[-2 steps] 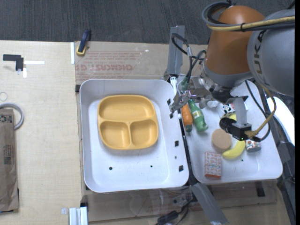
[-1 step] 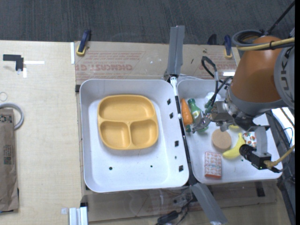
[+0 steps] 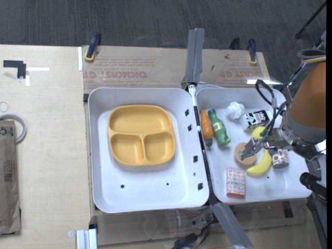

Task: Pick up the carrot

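Orange carton nearest; carrot well left of claw; claw spread, holding nothing.

Two white bins. Yellow-orange tray. Orange carrot. Green bottle, yellow cap. Yellow banana. Tan disc. Red-and-white patterned box. White crumpled wad. Black-and-white carton.
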Available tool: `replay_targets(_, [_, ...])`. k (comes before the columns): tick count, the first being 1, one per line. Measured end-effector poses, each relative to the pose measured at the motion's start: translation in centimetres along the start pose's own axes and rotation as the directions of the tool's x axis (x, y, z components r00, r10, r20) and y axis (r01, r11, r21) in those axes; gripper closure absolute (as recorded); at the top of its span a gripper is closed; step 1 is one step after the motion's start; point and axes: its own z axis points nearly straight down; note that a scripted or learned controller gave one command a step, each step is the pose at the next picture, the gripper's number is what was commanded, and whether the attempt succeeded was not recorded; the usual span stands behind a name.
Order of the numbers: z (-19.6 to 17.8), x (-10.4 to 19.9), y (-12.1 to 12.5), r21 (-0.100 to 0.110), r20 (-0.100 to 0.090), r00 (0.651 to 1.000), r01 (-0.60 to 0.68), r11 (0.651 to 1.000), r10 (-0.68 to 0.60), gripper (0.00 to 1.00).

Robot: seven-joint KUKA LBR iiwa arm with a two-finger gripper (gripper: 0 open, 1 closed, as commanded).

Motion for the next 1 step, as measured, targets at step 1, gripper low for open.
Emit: replay_targets(1, [1.18,3.54,0.67,0.000,0.000,1.000,0.023,1.000,-0.023,0.00])
